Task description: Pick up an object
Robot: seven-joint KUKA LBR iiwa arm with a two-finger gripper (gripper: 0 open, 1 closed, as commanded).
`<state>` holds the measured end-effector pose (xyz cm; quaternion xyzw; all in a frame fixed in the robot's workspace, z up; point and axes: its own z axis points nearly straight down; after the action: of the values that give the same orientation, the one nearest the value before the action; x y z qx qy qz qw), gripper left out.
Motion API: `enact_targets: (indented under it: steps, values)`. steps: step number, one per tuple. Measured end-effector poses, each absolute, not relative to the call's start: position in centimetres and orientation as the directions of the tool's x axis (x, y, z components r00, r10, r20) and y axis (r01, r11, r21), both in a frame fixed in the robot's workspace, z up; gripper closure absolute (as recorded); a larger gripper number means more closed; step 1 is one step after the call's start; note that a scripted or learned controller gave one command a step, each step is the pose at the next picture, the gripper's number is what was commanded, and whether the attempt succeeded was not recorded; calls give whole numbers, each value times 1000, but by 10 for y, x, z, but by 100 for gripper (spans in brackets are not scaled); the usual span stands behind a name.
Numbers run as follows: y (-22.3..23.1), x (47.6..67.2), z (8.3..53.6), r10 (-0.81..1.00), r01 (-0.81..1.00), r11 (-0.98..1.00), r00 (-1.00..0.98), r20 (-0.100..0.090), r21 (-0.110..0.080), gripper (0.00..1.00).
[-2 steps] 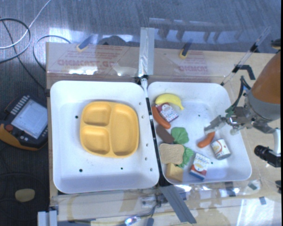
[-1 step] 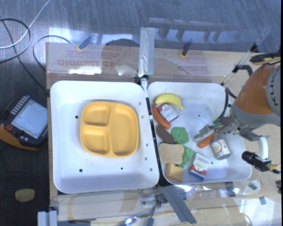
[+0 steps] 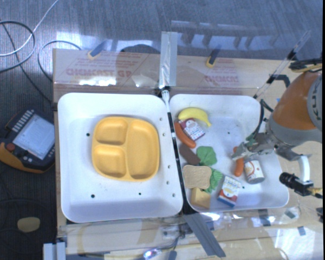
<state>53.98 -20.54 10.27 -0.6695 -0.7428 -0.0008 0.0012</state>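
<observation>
Gripper (image 3: 249, 148) sits low in your right bin (image 3: 271, 199), just above the carrot (image 3: 239, 167) and beside the can (image 3: 253, 171); you cannot tell how wide it stands.

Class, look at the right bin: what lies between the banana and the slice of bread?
In the camera view, between the banana and the bread slice lie a small red-and-white packet, a sausage, a brown piece and a green leaf.
</observation>
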Motion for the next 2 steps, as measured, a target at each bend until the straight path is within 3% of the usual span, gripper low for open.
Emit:
enact_targets:
  steps: [1, 2]
  values:
    - [-175, 600, 215, 993, 993, 120, -120, -2, -1, 100]
    - [-175, 600, 215, 993, 993, 119, -119, -2, -2, 0]
